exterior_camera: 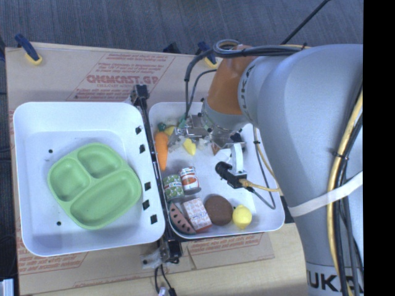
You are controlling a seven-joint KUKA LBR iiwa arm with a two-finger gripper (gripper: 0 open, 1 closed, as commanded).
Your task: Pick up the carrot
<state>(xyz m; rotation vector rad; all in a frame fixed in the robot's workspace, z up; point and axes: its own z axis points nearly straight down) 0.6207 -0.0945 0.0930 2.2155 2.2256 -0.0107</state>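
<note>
Grey arm fills the space over the right bin, its orange band above the gripper. Whether the fingers are open or closed cannot be told. An orange carrot is seen lying in that bin against its left wall, just left of the gripper. Left of the carrot, a green divided plate is held by the other bin. Both bins are borne by printed cardboard, with grey carpet beyond.

Carrot by right bin's left wall; gripper just beside.
</note>
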